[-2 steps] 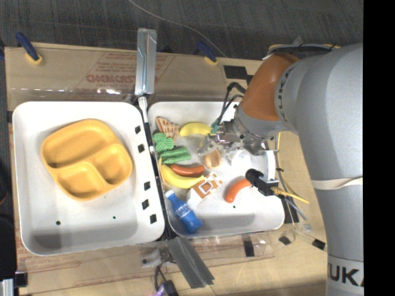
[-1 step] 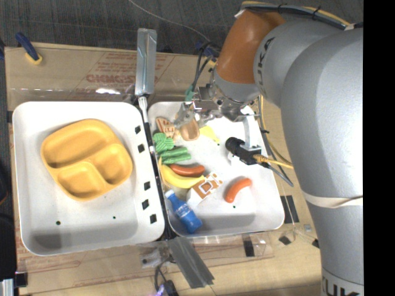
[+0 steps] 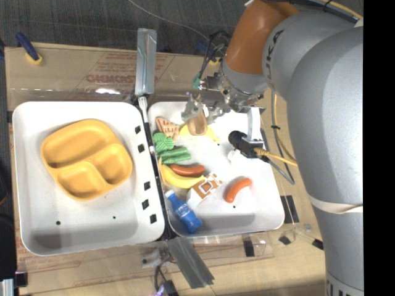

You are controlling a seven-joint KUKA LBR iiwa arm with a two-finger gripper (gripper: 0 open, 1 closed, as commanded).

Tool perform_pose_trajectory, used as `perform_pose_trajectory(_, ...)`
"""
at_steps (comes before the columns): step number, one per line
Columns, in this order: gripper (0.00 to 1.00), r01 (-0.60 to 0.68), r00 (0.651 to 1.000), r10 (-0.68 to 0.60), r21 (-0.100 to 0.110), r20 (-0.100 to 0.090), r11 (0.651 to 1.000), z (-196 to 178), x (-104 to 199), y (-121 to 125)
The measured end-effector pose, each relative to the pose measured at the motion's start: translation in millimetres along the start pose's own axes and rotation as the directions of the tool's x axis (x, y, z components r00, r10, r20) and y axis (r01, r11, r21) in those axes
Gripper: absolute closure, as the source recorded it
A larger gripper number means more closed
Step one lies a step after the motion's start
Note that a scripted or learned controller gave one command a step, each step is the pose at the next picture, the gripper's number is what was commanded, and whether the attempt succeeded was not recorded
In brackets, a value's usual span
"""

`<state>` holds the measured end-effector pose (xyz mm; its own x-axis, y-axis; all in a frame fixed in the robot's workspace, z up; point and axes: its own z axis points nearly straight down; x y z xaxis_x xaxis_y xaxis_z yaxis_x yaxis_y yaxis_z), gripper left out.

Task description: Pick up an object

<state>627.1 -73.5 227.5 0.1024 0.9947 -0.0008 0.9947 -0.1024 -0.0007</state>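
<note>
The arm (image 3: 308, 103) fills the right side of the frame, its grey body descending from the upper right and its orange band (image 3: 256, 36) sitting at upper centre, just above the wrist. This posture places the wrist over the upper part of the right bin, which is where the loose items lie.

The counter (image 3: 74, 60) carries 2 white bins side by side. The left bin (image 3: 31, 221) occupies the left half of the frame and holds 1 yellow divided tray (image 3: 86, 159), which rests flat in the bin's upper middle, apart from the pickable clutter.

The right bin (image 3: 265, 208) occupies the centre of the frame and holds the candidates for the task. Most are crowded against its left wall: a green item (image 3: 165, 143), a banana (image 3: 176, 177) with a red sausage (image 3: 187, 170) lying on it, and a blue bottle (image 3: 183, 211) in the lower left corner. A second sausage (image 3: 237, 189) lies alone near the bin's middle right, well apart from the rest, so it appears the easiest to reach cleanly.

The claw (image 3: 196, 121) hangs at the upper centre of the frame, over the top of the right bin. A small tan object (image 3: 197, 125) sits at its tip. Whether the claw is apart, together or clamped on that object cannot be told from this angle.
</note>
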Motion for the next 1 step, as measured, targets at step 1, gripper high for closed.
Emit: perform_pose_trajectory(1,1.00,0.148,0.989,-0.148,0.005,-0.002,0.989,37.2,-11.3,-17.8)
